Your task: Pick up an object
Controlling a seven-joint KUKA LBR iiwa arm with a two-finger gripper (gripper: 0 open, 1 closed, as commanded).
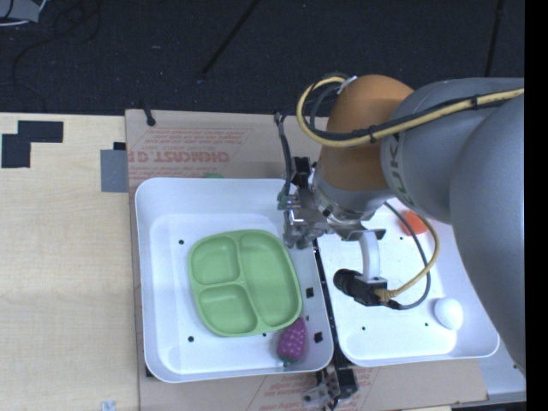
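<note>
A green three-compartment plate lies in the left bin. A purple bunch of grapes rests at that bin's front right corner, touching the plate's edge. In the right bin a white egg-shaped object sits near the front right, and an orange object shows partly behind the arm. My gripper hangs low over the wall between the two bins, just off the plate's far right corner. The wrist hides its tips.
The big grey arm with its orange band covers much of the right bin. A black cable connector hangs over that bin's middle. Cardboard lies under both bins, and a wooden benchtop stretches to the left.
</note>
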